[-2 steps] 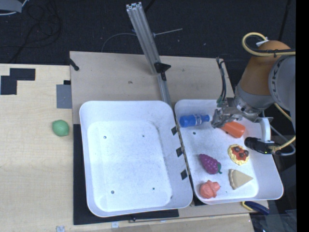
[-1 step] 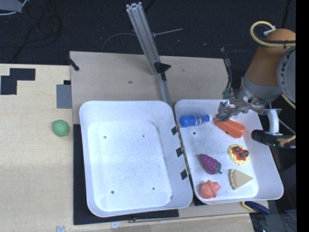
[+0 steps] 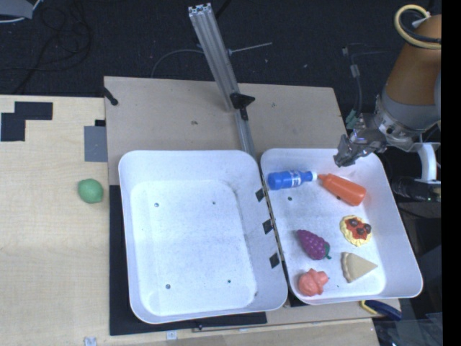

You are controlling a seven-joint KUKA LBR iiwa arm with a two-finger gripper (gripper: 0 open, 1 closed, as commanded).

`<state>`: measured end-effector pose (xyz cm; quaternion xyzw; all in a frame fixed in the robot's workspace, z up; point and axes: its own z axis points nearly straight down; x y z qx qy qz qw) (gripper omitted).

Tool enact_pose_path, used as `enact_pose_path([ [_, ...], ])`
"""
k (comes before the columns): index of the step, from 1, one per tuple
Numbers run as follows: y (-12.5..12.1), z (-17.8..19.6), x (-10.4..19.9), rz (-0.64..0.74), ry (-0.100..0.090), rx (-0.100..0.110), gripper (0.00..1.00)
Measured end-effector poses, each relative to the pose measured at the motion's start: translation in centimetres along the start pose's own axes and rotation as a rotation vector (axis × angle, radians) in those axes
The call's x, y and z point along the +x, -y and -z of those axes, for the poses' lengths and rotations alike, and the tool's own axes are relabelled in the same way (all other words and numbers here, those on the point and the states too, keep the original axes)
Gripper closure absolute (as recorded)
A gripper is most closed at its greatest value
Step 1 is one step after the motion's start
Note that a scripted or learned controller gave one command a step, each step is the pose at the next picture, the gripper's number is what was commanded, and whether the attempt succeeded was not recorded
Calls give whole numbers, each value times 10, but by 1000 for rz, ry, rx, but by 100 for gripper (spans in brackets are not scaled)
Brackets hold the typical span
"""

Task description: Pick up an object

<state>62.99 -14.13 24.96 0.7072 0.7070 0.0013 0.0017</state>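
here, gripper point(image 3: 348, 154) grip state unclear, above orange carrot point(image 3: 343, 187), blue bottle point(image 3: 289, 179) beside

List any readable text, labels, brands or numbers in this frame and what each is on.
None can be read.
Blue bottle in the right bin: no legible label at this size; its white cap end is blank.
Orange carrot-like toy, purple grapes, yellow round toy: no print visible.
End effector and arm: no markings legible.
Green ball on the bench: plain.
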Motion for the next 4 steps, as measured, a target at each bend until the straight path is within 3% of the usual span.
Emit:
enact_pose_path([
  [4, -13, -18, 208, 3, -1, 6, 100],
])
